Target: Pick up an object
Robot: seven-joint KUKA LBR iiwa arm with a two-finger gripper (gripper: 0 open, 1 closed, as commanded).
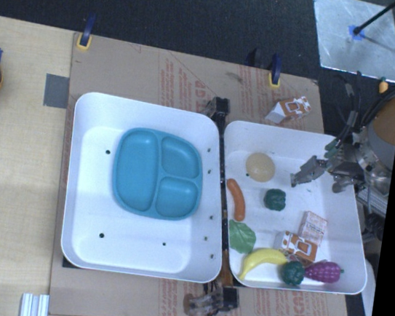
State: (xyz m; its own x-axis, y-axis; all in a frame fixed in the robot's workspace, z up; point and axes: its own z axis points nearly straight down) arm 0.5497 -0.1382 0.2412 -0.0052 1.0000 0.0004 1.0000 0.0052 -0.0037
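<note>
The right bin [351, 213] holds several toy foods: a beige ball [260, 167], a dark green lump [274, 199], a sausage [236, 199], a green leaf [241, 236], a banana [263, 261], a green vegetable [292, 273], purple grapes [324, 270] and two small cartons [312, 226] [298, 246]. My gripper [323, 178] hovers over the bin's upper right part, to the right of the beige ball. It is open, its fingers spread with nothing between them.
The left bin [85, 173] holds a blue divided plate [158, 173]. One more small carton [289, 110] lies on the cardboard behind the right bin. Clamps [275, 66] hold the cardboard at its back edge.
</note>
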